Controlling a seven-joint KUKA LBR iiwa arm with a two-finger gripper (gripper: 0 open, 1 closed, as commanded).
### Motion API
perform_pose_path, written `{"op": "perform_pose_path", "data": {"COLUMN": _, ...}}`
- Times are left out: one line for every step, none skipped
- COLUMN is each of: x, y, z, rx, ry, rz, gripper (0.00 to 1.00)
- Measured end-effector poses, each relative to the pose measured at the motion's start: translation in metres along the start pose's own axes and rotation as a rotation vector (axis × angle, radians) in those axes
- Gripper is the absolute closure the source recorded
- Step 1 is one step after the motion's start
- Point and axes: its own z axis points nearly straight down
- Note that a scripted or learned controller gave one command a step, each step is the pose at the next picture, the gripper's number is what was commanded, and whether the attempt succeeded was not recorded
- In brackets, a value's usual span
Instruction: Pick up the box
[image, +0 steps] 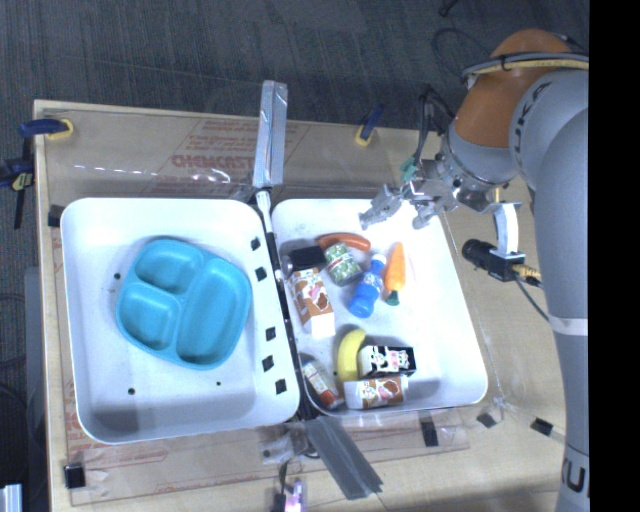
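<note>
Over right bin's (455, 300) far rim | gripper (392, 205) fingers spread, unladen | box (312, 300) below-left, crowded | label unreadable

Dark carpet floor (150, 50) around wooden bench (150, 150)

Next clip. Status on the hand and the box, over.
Hand above right bin's far edge, holding nothing. Box lies by the divider, untouched. Can and blue bottle crowd beside it.
</note>
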Motion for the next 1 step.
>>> {"op": "perform_pose_path", "data": {"x": 0.0849, "y": 0.0184, "z": 0.1237, "rx": -0.005, "ry": -0.01, "rz": -0.208, "gripper": 0.0}}
